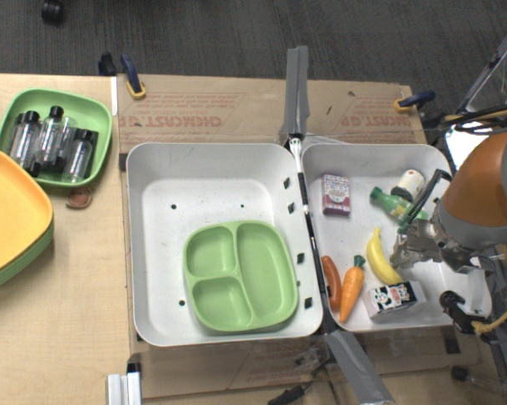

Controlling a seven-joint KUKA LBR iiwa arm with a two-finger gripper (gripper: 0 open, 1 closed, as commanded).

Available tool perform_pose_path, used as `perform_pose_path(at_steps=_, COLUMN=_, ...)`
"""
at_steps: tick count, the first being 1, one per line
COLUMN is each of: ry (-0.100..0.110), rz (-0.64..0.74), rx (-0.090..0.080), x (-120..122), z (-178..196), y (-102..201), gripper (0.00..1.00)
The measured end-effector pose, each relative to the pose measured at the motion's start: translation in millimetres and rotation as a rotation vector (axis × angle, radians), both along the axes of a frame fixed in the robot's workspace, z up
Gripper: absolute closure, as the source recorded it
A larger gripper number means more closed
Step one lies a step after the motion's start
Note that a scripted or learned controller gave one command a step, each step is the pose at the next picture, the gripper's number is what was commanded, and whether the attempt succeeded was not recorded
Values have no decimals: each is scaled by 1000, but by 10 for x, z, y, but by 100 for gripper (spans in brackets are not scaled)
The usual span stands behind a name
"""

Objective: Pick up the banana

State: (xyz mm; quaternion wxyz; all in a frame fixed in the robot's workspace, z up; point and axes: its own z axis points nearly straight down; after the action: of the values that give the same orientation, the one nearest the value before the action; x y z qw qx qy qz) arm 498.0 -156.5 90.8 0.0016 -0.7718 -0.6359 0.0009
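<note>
Arm (pixel 481 197) reaching in from right edge over right bin (pixel 363 154), gripper (pixel 402 253) lowered just beside banana (pixel 380 258), finger state indeterminable, banana lying mid-bin between carrot (pixel 351 288) and gripper

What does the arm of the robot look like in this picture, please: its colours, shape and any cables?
The arm is rounded, with a broad orange band above a grey wrist. The gripper is a small metallic grey assembly with dark parts. A dark cable with yellow rings loops below it.

The gripper (pixel 402 251) hovers at the banana (pixel 380 257) in the right bin (pixel 363 154).
</note>
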Motion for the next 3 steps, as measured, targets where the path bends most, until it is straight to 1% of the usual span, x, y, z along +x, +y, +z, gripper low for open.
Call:
perform_pose_path(at_steps=1, ry=0, rz=0, rx=0, x=0, z=0, y=-2, gripper=0)
perform_pose_path(at_steps=2, ry=-2, rz=75, rx=-1, x=190, z=4, y=464, gripper=0)
perform_pose_path(at_steps=3, ry=-3, rz=220, rx=-2, x=195, z=37, y=-177, gripper=0)
